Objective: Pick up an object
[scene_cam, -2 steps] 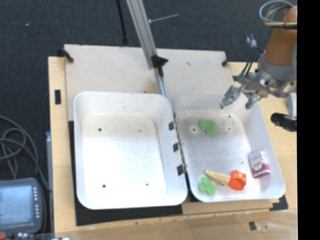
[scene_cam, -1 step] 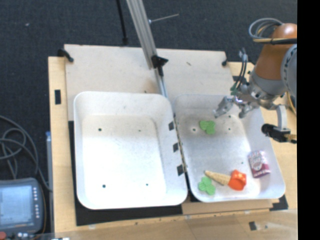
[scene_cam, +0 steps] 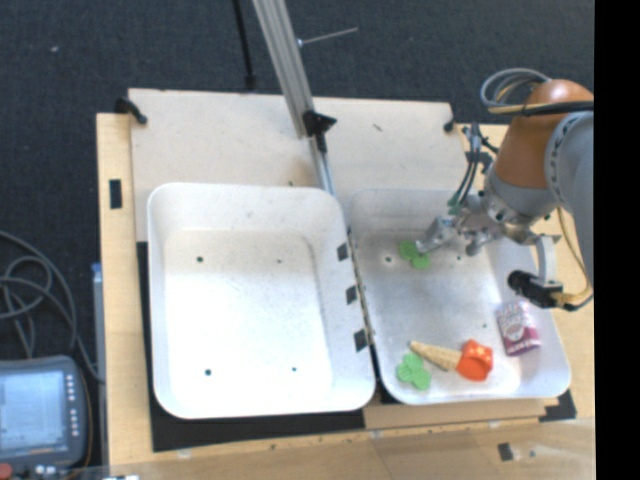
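My gripper hangs low over the upper part of the right bin, on the grey arm with the orange band that enters from the right. A small green toy lies on the bin floor just left of and below the gripper, close to it or touching it. Along the near edge of the same bin lie a second green piece, a tan cone and an orange-red block. A pink and white packet rests by the bin's right wall.
The left bin stands beside the right one, with a divider strip between them. A slanted metal pole rises from behind the bins. Cables hang off the arm at the right.
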Controlling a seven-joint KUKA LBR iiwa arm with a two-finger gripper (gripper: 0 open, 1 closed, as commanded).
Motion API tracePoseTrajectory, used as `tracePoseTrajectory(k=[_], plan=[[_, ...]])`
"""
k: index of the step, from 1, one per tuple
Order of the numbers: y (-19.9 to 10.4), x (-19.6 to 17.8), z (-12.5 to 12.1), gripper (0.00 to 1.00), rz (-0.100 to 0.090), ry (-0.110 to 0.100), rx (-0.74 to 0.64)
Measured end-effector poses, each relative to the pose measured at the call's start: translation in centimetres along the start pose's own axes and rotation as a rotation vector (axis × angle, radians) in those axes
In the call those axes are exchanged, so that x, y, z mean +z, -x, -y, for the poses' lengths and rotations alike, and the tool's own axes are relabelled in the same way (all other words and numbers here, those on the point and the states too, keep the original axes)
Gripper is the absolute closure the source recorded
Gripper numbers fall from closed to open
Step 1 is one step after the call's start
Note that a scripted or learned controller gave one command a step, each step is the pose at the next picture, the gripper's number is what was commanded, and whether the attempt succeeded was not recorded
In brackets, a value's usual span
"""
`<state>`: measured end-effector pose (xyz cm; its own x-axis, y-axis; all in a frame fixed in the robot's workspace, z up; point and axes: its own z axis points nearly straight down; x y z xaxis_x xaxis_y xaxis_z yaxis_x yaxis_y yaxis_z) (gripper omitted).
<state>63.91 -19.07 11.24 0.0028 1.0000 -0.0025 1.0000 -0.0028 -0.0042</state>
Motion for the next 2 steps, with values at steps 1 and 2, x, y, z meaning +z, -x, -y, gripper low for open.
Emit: tracePoseTrajectory(k=[1,2], plan=[[0.1,-1.5,-0.3,1.0,0.0,0.011,0.003],[0.7,-7.9,-0.9,1.0,0.0,0.013,0.001]])
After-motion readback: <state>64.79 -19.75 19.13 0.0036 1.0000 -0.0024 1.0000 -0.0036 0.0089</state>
